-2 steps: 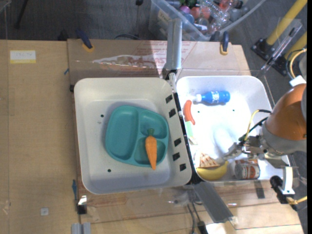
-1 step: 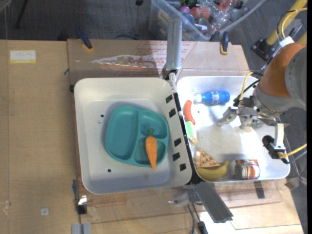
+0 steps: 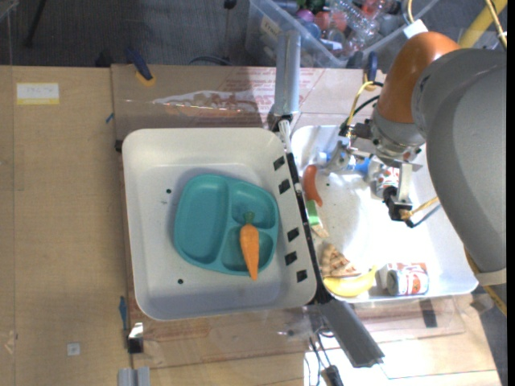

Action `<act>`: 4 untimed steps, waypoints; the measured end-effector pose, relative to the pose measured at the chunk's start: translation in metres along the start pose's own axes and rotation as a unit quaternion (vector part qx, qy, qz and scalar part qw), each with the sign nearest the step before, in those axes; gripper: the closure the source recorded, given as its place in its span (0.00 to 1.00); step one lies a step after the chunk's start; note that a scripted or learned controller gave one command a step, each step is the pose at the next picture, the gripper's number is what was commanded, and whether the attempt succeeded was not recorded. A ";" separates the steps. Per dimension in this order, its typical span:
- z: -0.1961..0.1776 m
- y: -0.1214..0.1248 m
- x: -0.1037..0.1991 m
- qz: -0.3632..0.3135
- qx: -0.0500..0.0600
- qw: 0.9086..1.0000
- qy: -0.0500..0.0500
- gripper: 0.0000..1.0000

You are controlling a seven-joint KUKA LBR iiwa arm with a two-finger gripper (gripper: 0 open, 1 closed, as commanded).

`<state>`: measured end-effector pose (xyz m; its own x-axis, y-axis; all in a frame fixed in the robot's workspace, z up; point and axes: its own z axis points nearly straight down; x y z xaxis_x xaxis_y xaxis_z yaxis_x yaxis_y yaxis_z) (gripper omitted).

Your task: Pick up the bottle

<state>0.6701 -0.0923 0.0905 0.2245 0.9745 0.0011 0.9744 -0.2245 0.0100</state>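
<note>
Arm reaches into the right bin point(image 3: 451, 284) from the right; claw point(image 3: 385, 185) low at the bin's far end, over a cluster of blue and white items. Claw state: cannot tell. Bottle point(image 3: 348, 161) appears to lie in that cluster, partly hidden by the wrist; identity uncertain. Nothing visibly lifted. Judgement: early stage, grasp and lift not yet done. Left bin point(image 3: 153, 296) holds a teal divided plate point(image 3: 205, 223) with a carrot point(image 3: 250, 249).
</note>
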 end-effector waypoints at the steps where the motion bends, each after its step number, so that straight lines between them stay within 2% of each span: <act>1: -0.002 -0.049 -0.085 0.023 0.000 1.000 -0.001 0.00; 2: -0.002 -0.145 -0.071 0.079 -0.002 0.997 0.000 0.00; 3: -0.115 -0.023 -0.063 0.104 0.004 0.995 -0.001 0.00; 4: -0.006 -0.042 -0.021 0.111 0.004 0.994 -0.001 0.00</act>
<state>0.6243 -0.1036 0.0960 0.4347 0.9006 0.0007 0.9005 -0.4347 0.0020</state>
